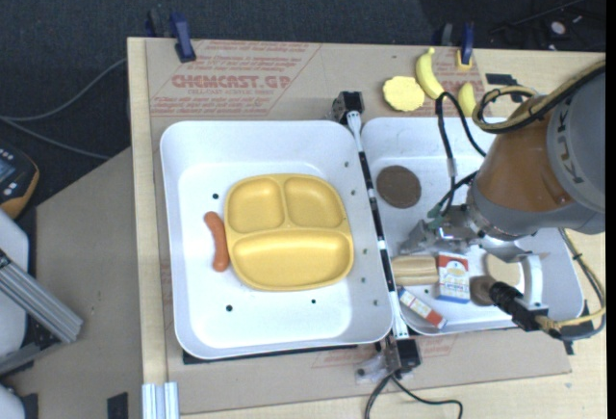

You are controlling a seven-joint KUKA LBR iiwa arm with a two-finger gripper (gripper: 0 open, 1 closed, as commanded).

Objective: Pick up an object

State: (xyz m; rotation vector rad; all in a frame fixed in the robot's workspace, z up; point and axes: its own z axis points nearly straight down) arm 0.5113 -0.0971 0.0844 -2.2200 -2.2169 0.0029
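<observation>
The claw point(435, 236) hangs low over the right bin point(568, 297), near its left wall; whether it is wide or narrow cannot be told. Just beneath it lie a tan block point(416, 269), a small red-and-white carton point(452, 278) and a brown disc point(397, 186). In the left bin point(183, 157) a yellow divided plate point(287, 231) sits mid-floor, an orange sausage point(218, 241) touching its left edge.

Two bins point(183, 215) – one sausage point(218, 241)
</observation>
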